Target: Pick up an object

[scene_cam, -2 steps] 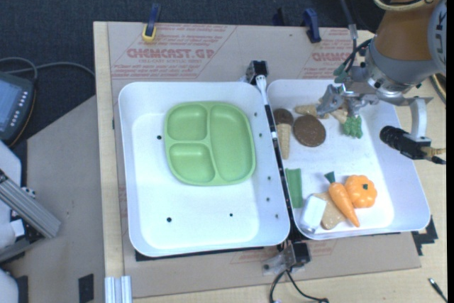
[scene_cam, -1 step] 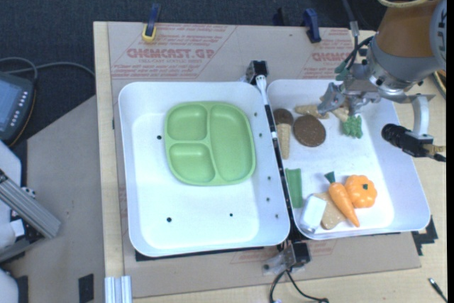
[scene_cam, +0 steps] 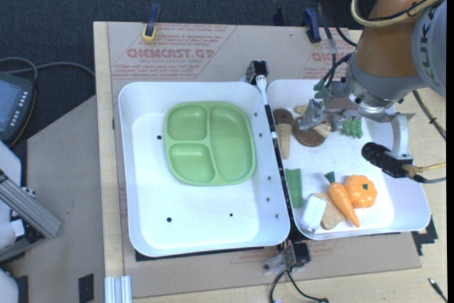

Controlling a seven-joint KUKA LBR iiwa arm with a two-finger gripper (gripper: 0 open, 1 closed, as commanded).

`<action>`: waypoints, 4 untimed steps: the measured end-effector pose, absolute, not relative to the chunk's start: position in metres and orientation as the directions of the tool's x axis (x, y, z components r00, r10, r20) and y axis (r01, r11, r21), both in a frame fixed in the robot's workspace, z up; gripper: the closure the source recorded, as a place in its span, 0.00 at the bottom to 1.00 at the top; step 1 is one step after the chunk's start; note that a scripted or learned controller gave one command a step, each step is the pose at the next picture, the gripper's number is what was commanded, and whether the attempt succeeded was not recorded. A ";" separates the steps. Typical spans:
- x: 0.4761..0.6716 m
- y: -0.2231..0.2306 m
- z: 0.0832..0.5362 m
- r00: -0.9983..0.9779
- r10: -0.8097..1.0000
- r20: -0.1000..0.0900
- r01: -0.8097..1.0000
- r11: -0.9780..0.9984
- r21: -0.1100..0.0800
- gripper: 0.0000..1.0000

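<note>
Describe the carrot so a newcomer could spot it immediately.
Look in the right bin, the one crowded with toy food. Near its front edge lies the carrot, a tapered orange piece with a green stub. It leans against a rounder orange pumpkin; only the carrot comes to a point.

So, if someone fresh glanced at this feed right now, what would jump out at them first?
Probably the green divided plate lying alone in the left bin. Next, the arm's orange band at the upper right, with the gripper down over the far end of the right bin near a brown round piece. Then the bright toy carrot and orange pumpkin at that bin's near end.
</note>
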State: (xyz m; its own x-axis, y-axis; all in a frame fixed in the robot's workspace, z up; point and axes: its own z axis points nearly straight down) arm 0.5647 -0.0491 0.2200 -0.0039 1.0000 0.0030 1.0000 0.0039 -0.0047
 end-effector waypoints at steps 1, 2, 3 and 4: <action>0.561 0.002 0.229 -0.006 1.000 0.003 1.000 0.006 -0.002 1.00; 0.551 -0.002 0.230 0.001 1.000 0.002 1.000 -0.001 -0.004 1.00; 0.552 -0.006 0.234 0.000 1.000 0.000 1.000 0.000 0.000 1.00; 0.549 -0.004 0.220 0.001 1.000 0.001 1.000 -0.001 -0.005 1.00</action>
